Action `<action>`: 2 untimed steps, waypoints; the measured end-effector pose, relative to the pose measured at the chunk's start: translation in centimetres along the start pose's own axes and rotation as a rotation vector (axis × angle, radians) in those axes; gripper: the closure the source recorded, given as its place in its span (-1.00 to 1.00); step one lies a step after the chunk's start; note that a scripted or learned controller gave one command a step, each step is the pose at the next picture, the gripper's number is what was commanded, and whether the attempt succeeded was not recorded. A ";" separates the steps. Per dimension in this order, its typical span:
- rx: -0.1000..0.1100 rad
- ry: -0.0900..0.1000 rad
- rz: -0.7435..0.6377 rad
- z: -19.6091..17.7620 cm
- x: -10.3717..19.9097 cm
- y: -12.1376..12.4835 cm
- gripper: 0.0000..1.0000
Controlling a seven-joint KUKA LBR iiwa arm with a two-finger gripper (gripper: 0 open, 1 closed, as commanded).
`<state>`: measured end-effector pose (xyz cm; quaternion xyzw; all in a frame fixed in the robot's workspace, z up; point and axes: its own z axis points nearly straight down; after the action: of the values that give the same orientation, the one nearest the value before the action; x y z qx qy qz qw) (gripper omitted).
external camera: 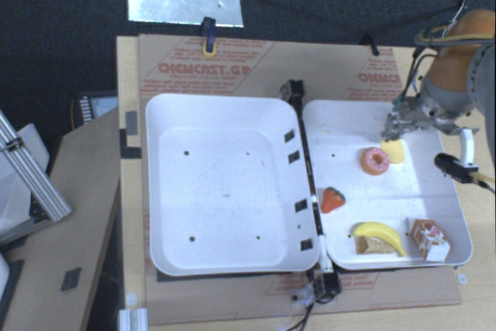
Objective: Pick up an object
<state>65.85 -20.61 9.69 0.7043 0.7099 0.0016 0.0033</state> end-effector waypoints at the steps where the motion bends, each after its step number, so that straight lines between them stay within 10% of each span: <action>1: -0.004 -0.002 -0.002 -1.2 0.0 0.1 1.00; 2: -0.008 -0.003 -0.003 -2.3 -0.1 0.3 1.00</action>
<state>66.09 -20.66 12.02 0.7031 0.7111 0.0035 0.0073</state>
